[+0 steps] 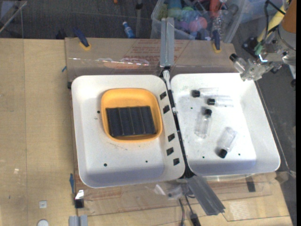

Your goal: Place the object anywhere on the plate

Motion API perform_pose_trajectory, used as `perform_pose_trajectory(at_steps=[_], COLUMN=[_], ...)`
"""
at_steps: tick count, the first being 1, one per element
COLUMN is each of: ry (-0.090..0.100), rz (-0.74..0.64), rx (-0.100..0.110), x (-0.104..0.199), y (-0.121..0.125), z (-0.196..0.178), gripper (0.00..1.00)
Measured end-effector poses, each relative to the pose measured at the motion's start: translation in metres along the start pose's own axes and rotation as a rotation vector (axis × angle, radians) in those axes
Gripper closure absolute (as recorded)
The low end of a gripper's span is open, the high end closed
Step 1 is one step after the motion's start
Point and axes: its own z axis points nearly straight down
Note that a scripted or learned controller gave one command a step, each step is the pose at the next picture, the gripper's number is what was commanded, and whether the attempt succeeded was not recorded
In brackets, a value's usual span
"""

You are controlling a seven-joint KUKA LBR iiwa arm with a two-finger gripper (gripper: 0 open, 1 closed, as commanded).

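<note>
You've got two white bins side by side: left bin (89, 168) holds the plate (131, 113), right bin (263, 149) holds the vials. A grey divider strip (171, 126) w/ black tabs runs between them, so anything crossing over passes that ridge. Behind the bins, a clear tub of coloured toys (197, 6) sits at the bench's back edge, and a grey upright bar (167, 44) stands at the seam's far end.

The plate is orange-yellow, rounded-square, w/ a dark ribbed block (130, 121) lying across its middle, covering most of the flat part.

Task objs: four small clear vials w/ black caps, all in the right bin. One vial (203, 92) near the back, a second (220, 100) just beside it, a third (203, 123) mid-bin w/ cap toward the back, and a fourth (225, 141) nearer the front, tilted, cap toward front-left. All lie apart from the plate.

The gripper (251, 69) hangs over the right bin's back-right corner, well apart from every vial. Can't tell whether it's clenched or released; nothing visibly in it.
</note>
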Motion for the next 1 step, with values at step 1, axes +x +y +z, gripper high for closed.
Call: perform_pose_trajectory(at_steps=[1], ry=[-0.001], rz=[-0.271], rx=[-0.002], x=[-0.0344], y=[-0.0024], z=[-0.0568], gripper=[1.00])
